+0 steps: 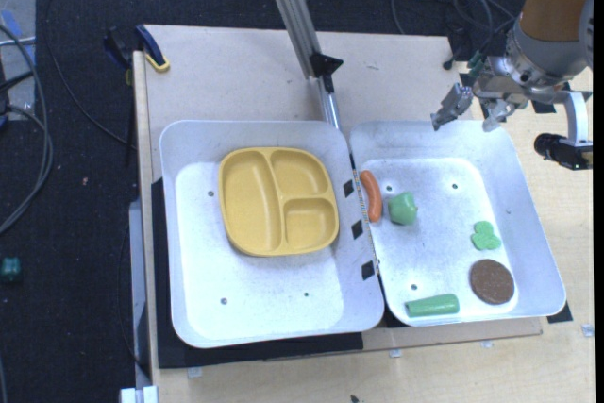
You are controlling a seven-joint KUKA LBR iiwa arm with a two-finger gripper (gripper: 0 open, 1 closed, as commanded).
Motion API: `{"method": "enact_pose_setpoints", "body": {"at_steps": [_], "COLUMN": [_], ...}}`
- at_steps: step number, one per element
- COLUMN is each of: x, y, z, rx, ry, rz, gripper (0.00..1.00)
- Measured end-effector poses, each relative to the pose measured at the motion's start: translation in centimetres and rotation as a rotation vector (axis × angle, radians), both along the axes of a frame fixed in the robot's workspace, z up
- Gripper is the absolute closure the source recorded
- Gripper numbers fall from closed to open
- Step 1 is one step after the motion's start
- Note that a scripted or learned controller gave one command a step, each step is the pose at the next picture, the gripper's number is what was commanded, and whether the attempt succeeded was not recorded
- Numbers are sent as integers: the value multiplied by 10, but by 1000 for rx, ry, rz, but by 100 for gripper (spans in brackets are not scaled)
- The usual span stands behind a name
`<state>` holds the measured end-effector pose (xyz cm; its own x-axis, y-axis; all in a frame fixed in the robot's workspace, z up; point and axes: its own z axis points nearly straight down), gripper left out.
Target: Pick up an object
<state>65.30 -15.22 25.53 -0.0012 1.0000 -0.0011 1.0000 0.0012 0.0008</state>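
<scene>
Nearest in right bin (528, 203): green cylinder (432, 305), brown disc (492, 281). Further back green blob (485, 236), green cube (403, 209), orange sausage (372, 194) by left wall. All look light, prob. smooth plastic; cube = best target, pinch flat sides. Gripper (472, 109) over bin's far rim, fingers apart, nothing in them.

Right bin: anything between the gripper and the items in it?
Nothing visible. The gripper, fingers apart, hovers over the right bin's far rim; the orange sausage, green block and brown disc lie uncovered, apart from each other.
</scene>
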Motion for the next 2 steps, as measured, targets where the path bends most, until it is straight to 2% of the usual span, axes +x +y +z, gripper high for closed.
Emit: {"method": "enact_pose_setpoints", "body": {"at_steps": [1, 2], "x": [-7, -2], "y": [7, 16], "z": [-48, -105], "rx": [1, 2], "ry": [5, 6], "rz": [-1, 2], "gripper": [0, 0]}}
